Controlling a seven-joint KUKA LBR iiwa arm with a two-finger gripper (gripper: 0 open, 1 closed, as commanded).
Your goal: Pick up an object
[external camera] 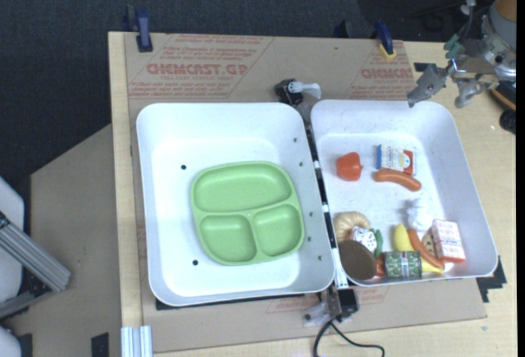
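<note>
**Approach not yet begun: gripper parked above the right bin's far corner**

The pick looks to be at its very start, with nothing taken. The grey metal two-finger gripper (443, 86) sits at the upper right of the frame, just past the far right corner of the shallow white plastic right-hand bin (467, 158). Its two fingers splay apart, one pointing toward the frame's left and one downward, with an open gap and nothing between them; the picture is soft there, so how wide they stand is only roughly readable.

The candidates all lie in the right-hand bin. In its upper middle are a small red-orange rounded block (349, 167), a blue-and-white printed carton (394, 157) and, just below that, an orange toy sausage (397, 178). These three lie with bare floor around them. The bin's lower part is crowded: a tan bagel-shaped toy (352, 223), a brown oval piece (357, 259), a green can lying on its side (403, 265), a yellow banana-like piece (401, 238) and a pink-and-white small box (448, 240) lie touching or nearly so.

The next move calls for the arm to travel down and left in the frame, over the bin's rim, and to descend on one chosen item with the fingers straddling it. The block or the sausage seems the easier target, since the heap offers little room for fingers.

The left-hand white bin (164, 183) holds a pale green three-compartment plastic tray (246, 212).

Of the arm, just the wrist end enters at the frame's right edge, held high and well apart from every object.
</note>
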